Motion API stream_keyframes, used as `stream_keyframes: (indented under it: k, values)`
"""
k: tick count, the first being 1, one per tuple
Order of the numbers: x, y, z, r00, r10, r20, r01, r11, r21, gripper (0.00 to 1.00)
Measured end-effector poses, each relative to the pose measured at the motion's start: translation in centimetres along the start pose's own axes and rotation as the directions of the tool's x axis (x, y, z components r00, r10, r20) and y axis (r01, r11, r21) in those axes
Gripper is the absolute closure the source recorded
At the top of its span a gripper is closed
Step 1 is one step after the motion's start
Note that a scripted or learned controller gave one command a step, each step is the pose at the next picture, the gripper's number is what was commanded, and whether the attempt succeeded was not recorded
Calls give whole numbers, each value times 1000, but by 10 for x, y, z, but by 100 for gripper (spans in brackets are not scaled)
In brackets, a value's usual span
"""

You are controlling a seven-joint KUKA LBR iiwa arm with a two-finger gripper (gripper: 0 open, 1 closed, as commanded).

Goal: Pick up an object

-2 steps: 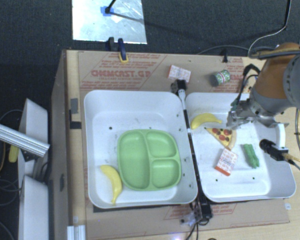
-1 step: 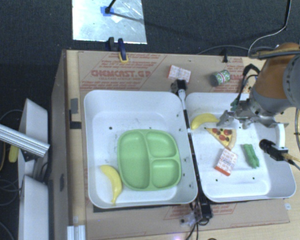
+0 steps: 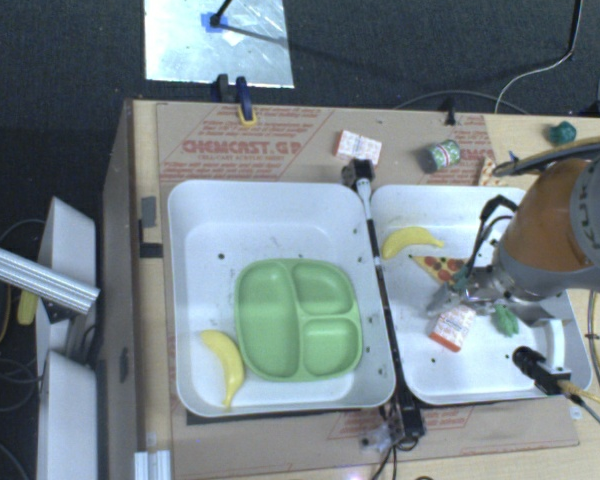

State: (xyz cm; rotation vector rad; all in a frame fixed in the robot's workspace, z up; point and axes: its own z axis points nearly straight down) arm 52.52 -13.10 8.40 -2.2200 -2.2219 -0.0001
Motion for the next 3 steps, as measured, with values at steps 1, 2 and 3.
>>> stream_keyframes:
  k: [1,2,3]
  values:
    - [42,-39,0,1000,-2,0,2,1000,0,0]
    - [42,-37,-10,1000,-2,-1,2,1000,-3,100]
    - [104,31,-101,1000,-3,-1,3,1000,-4,100]
